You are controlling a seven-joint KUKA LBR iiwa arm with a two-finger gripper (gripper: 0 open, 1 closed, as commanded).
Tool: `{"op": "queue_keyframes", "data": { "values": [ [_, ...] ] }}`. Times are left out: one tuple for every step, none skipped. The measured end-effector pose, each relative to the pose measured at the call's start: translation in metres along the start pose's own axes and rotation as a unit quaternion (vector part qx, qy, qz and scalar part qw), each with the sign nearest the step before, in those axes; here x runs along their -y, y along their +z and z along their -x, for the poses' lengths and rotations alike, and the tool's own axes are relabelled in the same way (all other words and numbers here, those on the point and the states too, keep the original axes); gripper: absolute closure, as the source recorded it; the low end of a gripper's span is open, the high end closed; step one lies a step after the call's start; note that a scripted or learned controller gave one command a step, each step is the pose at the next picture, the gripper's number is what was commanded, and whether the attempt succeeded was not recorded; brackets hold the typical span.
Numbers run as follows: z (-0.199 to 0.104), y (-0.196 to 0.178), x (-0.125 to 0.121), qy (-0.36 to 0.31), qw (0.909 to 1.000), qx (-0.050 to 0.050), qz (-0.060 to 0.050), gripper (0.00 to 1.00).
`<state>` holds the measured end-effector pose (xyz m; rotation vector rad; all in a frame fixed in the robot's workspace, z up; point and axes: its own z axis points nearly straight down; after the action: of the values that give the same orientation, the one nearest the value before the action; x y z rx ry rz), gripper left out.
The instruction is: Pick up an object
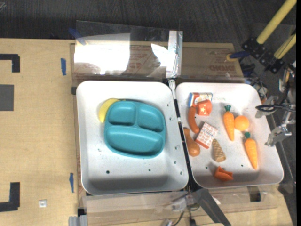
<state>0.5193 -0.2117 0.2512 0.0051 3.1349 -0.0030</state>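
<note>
1. Two shallow white bins of smooth plastic with rounded corners sit side by side on a tan cardboard-covered table point(37, 140), their inner rims touching along the middle.
2. The left bin point(94, 173) holds a glossy teal divided tray point(135, 128) with three compartments; a yellow rounded piece point(104, 108) peeks out from under its upper left corner. Bare white floor runs around the tray, widest along the near side.
3. The right bin point(268, 168) holds small toy foods: two tapered orange carrots with green tops, one upright near the centre point(228, 123) and one by the right wall point(251, 150); a round orange ball point(241, 123) between them, touching the first carrot.
4. Near the left wall lie a red-and-white carton point(202, 105), a slim orange sausage shape point(192, 119), a checked red-and-white box point(206, 135), a ridged tan cone point(217, 150) and an orange lump point(192, 147), closely clustered.
5. A small orange-red piece point(224, 174) lies apart near the front rim, with open floor around it.
6. A grey metal piece at the right bin's right rim may be the end effector point(278, 133); whether it is released or clenched cannot be told.
</note>
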Motion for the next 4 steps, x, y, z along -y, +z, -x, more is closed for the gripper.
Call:
{"op": "queue_keyframes", "data": {
  "values": [
    [-0.011, 0.145, 0.01, 0.032, 0.9995, -0.005, 0.002, 0.0],
    [-0.005, 0.163, 0.011, 0.023, 0.9997, 0.001, 0.0, 0.0],
    [0.001, 0.149, 0.01, 0.022, 0.9997, 0.009, -0.002, 1.0],
    [0.046, 0.017, -0.042, -0.088, 0.9961, 0.004, 0.0, 1.0]
  ]
}}
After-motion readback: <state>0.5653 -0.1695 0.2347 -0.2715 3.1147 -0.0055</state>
